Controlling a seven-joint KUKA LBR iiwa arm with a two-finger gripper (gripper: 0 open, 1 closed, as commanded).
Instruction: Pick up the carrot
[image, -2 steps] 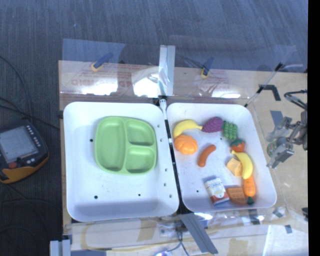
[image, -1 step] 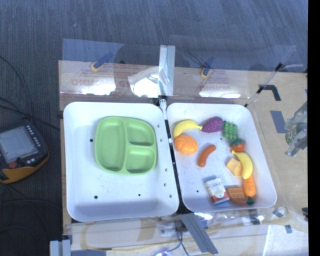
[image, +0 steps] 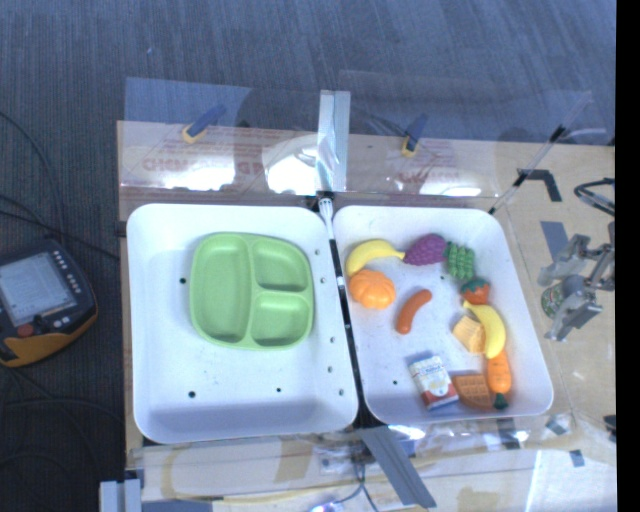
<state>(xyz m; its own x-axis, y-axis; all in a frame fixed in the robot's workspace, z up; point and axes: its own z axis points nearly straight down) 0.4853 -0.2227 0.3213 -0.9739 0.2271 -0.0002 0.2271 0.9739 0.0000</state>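
Landmark: the right bin (image: 520, 300), lying beside the left bin (image: 150, 330), their inner rims touching.
Carrot (image: 498, 374): lying in the right bin's near right corner, orange with a small green top at its near end, just behind the bin's front wall.
Neighbours: a banana (image: 488, 328) is lying just behind the carrot, with a yellow cheese wedge (image: 467, 333) at its left side; a brown cracker-like block (image: 472, 390) is sitting just left of the carrot, and a small box (image: 432, 380) is lying left of that.
Middle of right bin: a sausage (image: 412, 311) is lying tilted near the centre.
Far side of right bin: a second banana (image: 368, 254), an orange (image: 371, 289), purple grapes (image: 427, 249), a green piece (image: 459, 261) and a small red and green fruit (image: 477, 292) are sitting along the back.
Left bin: holding a green plate (image: 250, 290) with three compartments.
Gripper (image: 573, 290): hanging outside the right bin, past its right wall, well apart from the carrot.
Jaws: I cannot tell whether they are spread or pressed together.
Off the bench: a pendant (image: 42, 292) is lying on the floor, far left of both bins.
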